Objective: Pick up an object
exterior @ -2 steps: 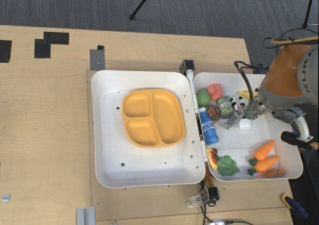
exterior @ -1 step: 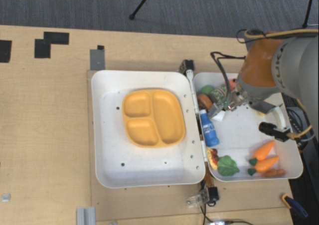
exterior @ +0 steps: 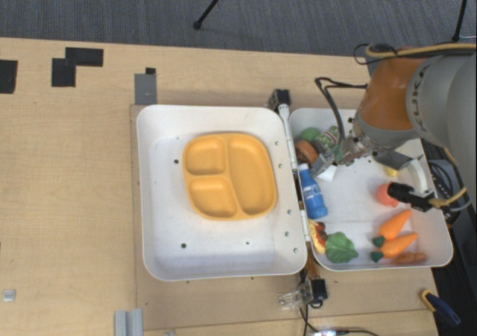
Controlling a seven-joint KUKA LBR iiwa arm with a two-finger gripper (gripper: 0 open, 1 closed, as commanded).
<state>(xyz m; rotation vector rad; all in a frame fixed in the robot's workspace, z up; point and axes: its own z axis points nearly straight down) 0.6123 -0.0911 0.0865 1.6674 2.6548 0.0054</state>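
The gripper [exterior: 339, 154] sits low in the right bin's [exterior: 350, 204] crowded back corner — whether it is parted or clenched I cannot tell. It could easily nudge things aside or close on two at once. The likely target, a brown lump [exterior: 305, 151], lies just beside it, near the blue bottle [exterior: 311, 193] — rounded and small.

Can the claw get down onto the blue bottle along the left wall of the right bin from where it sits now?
Probably yes. The blue bottle lies uncovered, just below the claw, though the bin wall hugs its left side and may crowd one finger.
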